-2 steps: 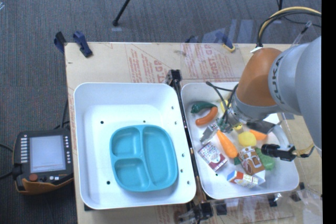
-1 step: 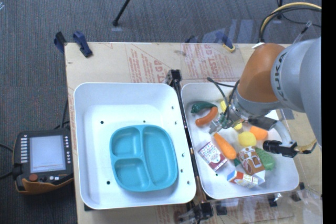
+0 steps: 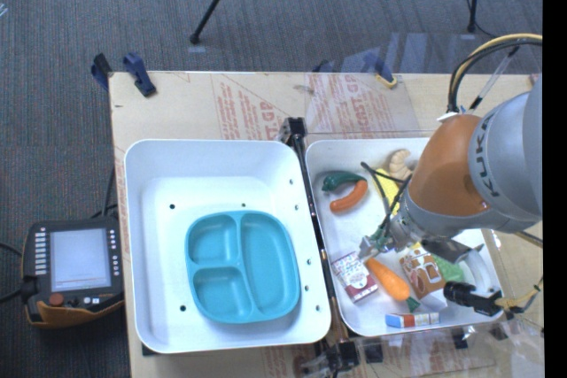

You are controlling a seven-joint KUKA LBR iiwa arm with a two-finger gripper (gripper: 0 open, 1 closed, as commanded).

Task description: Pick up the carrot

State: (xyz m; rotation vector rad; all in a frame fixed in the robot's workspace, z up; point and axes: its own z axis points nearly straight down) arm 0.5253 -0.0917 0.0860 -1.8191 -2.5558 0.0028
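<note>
Two shallow white bins are seen side by side on the bench (image 3: 213,102), which is faced with printed cardboard. The left bin (image 3: 151,164) holds a teal divided plate (image 3: 242,266) with three compartments, lying flat near the bin's middle. The right bin (image 3: 350,321) holds the clutter. The carrot (image 3: 390,279) is found in the lower half of the right bin, lying on a slant with its thicker end toward the bin's near right and its tip toward the upper left; a small red carton (image 3: 352,276) lies just beside it on the left, and a brown-and-white packet (image 3: 423,273) just beside it on the right. A tube with a red cap and a blue end (image 3: 412,320) is noted near the front wall, below the carrot. Farther back in the bin lie a dark green pepper-like item (image 3: 340,181) and an orange-red sausage shape (image 3: 349,196), touching or nearly so, with a pale lumpy object (image 3: 400,162) behind them, and a yellow item partly hidden under the arm. The grey arm with its orange band (image 3: 447,177) is lowered into the right bin from the right. The gripper (image 3: 379,237) is placed just above the carrot's upper tip, near the carton's top corner; whether the jaws are released or clenched cannot be told, as they are too small and dark against the clutter. A handheld control pendant (image 3: 75,270) rests on the floor left of the bench
</note>
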